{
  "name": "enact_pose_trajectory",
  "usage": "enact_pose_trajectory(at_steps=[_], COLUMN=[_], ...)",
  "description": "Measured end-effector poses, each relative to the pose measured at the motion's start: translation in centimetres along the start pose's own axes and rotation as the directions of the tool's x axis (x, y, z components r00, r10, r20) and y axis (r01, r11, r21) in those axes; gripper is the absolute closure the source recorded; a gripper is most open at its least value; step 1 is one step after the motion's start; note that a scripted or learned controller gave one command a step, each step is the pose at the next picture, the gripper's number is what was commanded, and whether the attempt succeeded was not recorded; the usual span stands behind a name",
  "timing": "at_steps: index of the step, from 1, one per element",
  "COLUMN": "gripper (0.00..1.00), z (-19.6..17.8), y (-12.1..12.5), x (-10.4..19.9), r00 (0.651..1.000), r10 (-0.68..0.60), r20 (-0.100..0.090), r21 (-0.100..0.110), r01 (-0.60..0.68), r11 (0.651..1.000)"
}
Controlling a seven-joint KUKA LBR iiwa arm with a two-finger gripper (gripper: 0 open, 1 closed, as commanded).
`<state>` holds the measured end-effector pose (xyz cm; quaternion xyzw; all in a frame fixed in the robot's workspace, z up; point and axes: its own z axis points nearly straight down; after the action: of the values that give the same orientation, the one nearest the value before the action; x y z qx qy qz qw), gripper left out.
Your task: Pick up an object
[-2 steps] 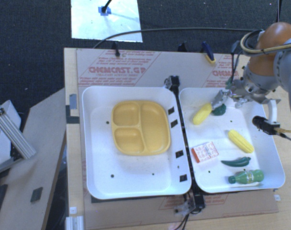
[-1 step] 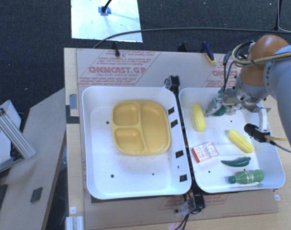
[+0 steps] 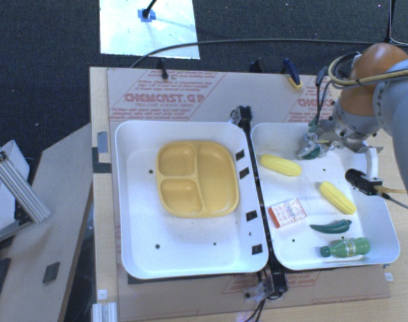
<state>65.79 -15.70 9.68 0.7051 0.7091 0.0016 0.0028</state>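
My gripper (image 3: 311,145) is low over the far part of the right bin (image 3: 385,230), under the grey wrist with its orange band. A small dark teal thing (image 3: 311,153) shows right at its tip; whether it is held is unclear. A yellow corn cob (image 3: 280,165) lies just to the left of the gripper. A second corn cob (image 3: 337,197) lies nearer the front, to the gripper's right. Towards the bin's front lie a red and white packet (image 3: 287,212), a green pepper (image 3: 330,227) and a green bottle (image 3: 345,248).
The left bin (image 3: 140,247) holds a yellow divided plate (image 3: 196,178). A black divider (image 3: 252,186) runs between the bins. A black cable plug (image 3: 360,180) hangs over the right bin's right side. Printed cardboard (image 3: 170,92) lies behind the bins.
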Motion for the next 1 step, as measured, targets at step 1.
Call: enact_pose_trajectory(at_steps=[1], gripper=[1.00], z=[-6.42], y=[0.38], x=[-0.47], r00=[1.000], r10=[0.002], r20=[0.000], r21=[-0.001], r01=[-0.002], r11=[1.000])
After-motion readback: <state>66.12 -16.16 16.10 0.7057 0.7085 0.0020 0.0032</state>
